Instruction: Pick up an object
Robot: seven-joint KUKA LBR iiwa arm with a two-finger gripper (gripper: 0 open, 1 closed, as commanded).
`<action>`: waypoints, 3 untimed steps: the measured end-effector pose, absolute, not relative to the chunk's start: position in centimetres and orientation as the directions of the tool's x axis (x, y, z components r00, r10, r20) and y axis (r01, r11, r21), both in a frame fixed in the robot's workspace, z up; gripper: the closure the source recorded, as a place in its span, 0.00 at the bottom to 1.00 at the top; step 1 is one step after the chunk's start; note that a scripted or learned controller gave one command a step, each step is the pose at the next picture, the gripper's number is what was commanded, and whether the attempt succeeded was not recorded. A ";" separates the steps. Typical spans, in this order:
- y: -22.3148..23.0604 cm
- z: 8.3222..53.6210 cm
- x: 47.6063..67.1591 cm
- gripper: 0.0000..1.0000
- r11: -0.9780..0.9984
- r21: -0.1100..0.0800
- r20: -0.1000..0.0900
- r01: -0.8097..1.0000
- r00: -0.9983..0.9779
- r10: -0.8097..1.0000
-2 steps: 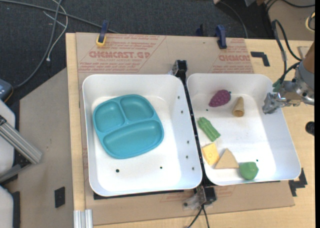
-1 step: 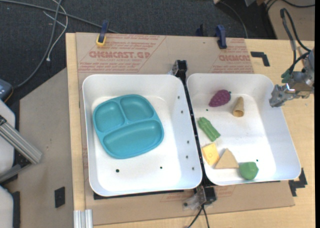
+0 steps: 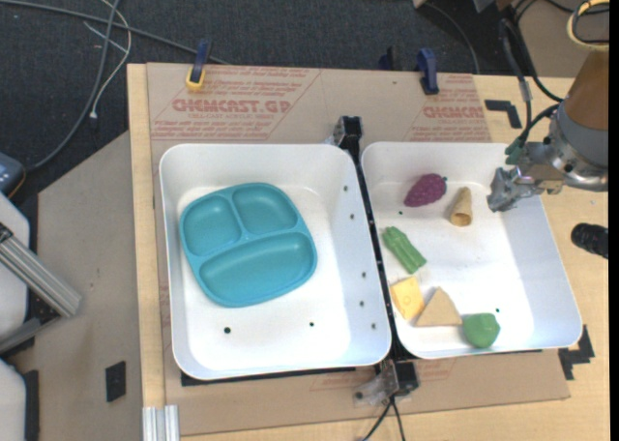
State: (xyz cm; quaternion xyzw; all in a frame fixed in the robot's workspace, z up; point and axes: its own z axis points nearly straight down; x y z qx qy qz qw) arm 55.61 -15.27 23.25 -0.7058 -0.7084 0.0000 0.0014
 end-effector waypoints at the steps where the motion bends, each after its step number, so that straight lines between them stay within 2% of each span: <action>1: -10.3 22.2 55.1 1.00 0.003 -0.003 0.002 1.000 -0.003 1.000; 3: 0.0 20.9 55.2 1.00 0.004 -0.003 0.002 1.000 -0.004 1.000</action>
